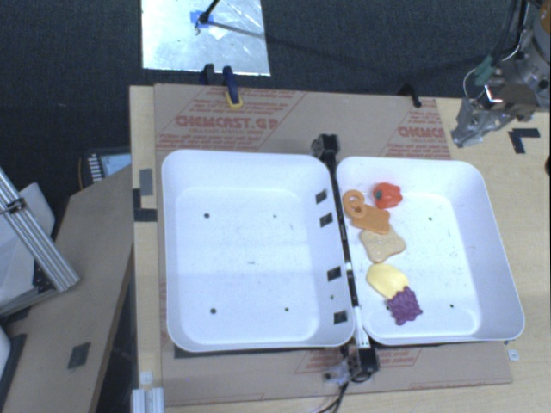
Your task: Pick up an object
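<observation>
Your pincer [474, 129] is hanging at the far right of the view, over the brown board [258, 119] just beyond the far right corner of the right bin [482, 231]. You're not getting a clear look at its tip, so I can't tell whether it's spread or pressed together. It's sitting outside the bin wall, apart from every obj.

All the pickable objs are lying in the right bin, down and to the left of the pincer in the view, lined up along the bin's left side near the divider [340, 231]. The red piece [387, 195] is lying closest to the pincer. Just left of it and slightly nearer you, the orange piece [366, 214] is touching it or nearly so; can't tell which. Going further from the pincer toward the near edge: the beige piece [381, 245] is sitting right against the orange one, then the yellow piece [386, 279], then the purple cluster [403, 305], which is touching the yellow one's lower edge. The purple one is lying farthest from the pincer.

The left bin [250, 256] is sitting beyond the divider, well apart from the pincer. A shiny sheet [205, 22] is lying on the dark floor far left of the pincer and further back, w/ a blue-and-yellow clamp [231, 89] on the board's back edge just below it.
</observation>
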Motion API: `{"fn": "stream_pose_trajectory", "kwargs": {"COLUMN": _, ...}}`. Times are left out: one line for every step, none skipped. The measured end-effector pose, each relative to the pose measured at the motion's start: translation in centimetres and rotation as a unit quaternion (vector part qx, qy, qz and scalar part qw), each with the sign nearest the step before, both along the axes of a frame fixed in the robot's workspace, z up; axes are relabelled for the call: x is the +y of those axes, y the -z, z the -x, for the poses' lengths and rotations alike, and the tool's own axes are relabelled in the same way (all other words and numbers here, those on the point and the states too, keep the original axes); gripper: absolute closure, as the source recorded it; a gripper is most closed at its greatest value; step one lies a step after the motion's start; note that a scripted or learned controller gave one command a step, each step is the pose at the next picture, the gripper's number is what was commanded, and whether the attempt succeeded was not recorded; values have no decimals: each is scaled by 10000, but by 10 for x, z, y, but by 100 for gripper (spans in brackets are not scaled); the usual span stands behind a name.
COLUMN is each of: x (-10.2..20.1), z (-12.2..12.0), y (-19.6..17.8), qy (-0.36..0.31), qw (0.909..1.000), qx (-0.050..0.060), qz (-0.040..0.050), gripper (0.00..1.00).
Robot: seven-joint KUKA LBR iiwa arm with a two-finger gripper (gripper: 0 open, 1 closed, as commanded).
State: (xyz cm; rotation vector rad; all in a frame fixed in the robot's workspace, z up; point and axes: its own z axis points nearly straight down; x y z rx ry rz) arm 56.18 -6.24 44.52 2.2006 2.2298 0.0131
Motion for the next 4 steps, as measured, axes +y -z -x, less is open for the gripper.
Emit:
{"fn": "stream_pose_trajectory", "kwargs": {"x": 18, "z": 74, "y": 29, "qy": 37, "qw": 10000, "qx": 71, "qz": -8, "gripper": 100}}
{"fn": "stream_pose_trajectory", "kwargs": {"x": 74, "z": 75, "y": 116, "qy": 23, "qw": 10000, "qx": 83, "qz": -8, "gripper": 100}}
{"fn": "stream_pose_trajectory", "kwargs": {"x": 139, "z": 57, "y": 78, "qy": 11, "qw": 10000, "qx": 30, "qz": -13, "gripper": 100}}
{"fn": "stream_pose_trajectory", "kwargs": {"x": 207, "z": 55, "y": 43, "qy": 22, "qw": 10000, "qx": 35, "qz": -13, "gripper": 100}}
